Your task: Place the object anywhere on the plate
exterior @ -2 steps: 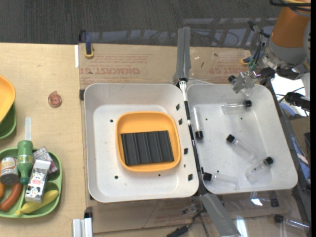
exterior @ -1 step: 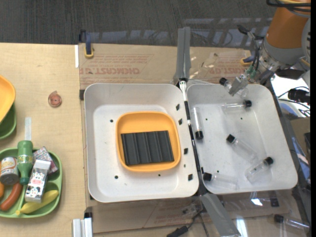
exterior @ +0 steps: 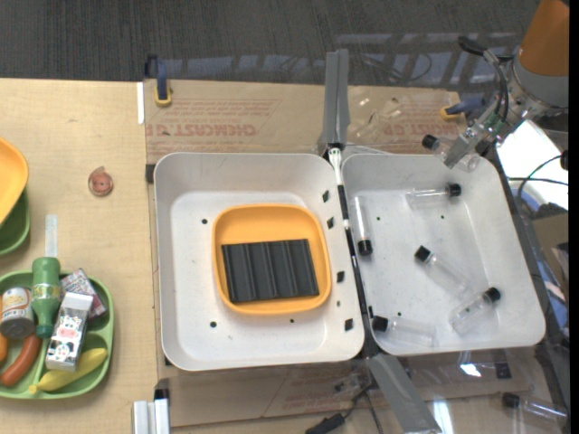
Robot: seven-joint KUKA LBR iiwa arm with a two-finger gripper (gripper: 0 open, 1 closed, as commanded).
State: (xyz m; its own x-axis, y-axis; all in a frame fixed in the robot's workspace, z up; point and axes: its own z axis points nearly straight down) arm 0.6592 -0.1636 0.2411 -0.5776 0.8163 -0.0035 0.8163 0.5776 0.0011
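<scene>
An orange plate (exterior: pixel 270 217) lies in the middle of the left bin (exterior: pixel 181 242), and a black ridged block (exterior: pixel 271 271) rests flat on it. Several clear tubes with black caps are scattered in the right bin (exterior: pixel 516 242): one along the left wall (exterior: pixel 360 222), one near the back (exterior: pixel 430 194), one in the middle (exterior: pixel 443 269). Over the right bin's back right corner hangs my gripper (exterior: pixel 461 149), above the rim. A small black cap (exterior: pixel 430 141) sits just left of it; whether it is held is unclear.
On the wooden table to the left stand a green tray of toy food (exterior: pixel 54 333), a yellow bowl (exterior: pixel 9 183) and a small pink disc (exterior: pixel 100 182). Cardboard (exterior: pixel 235 120) lies under the bins. Cables and metal parts run along the right side.
</scene>
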